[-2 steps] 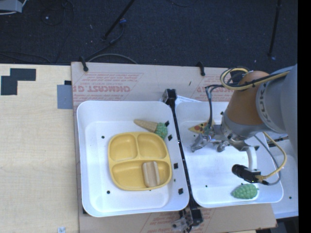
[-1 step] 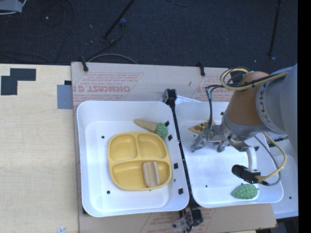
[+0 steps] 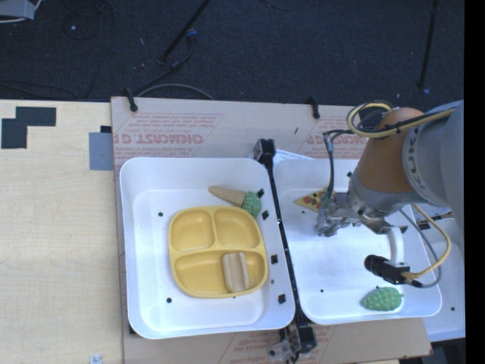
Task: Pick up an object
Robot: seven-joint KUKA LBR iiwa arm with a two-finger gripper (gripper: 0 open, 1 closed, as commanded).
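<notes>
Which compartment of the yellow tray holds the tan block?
The lower right one: the tan block lies inside the yellow tray, within its dividers.

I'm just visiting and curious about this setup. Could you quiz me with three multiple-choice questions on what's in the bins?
1. Where is the yellow tray?
A. left bin
B. right bin
C. on the floor

2. How many compartments does the tray have?
A. one
B. three
C. six

3. How does the green bumpy object lie?
A. between the fingers
B. loose on the right bin floor
C. on the tray

Answers: 1 A, it sits inside the left bin. 2 B, two small above, one wide below. 3 B, it rests apart from the gripper.
</notes>
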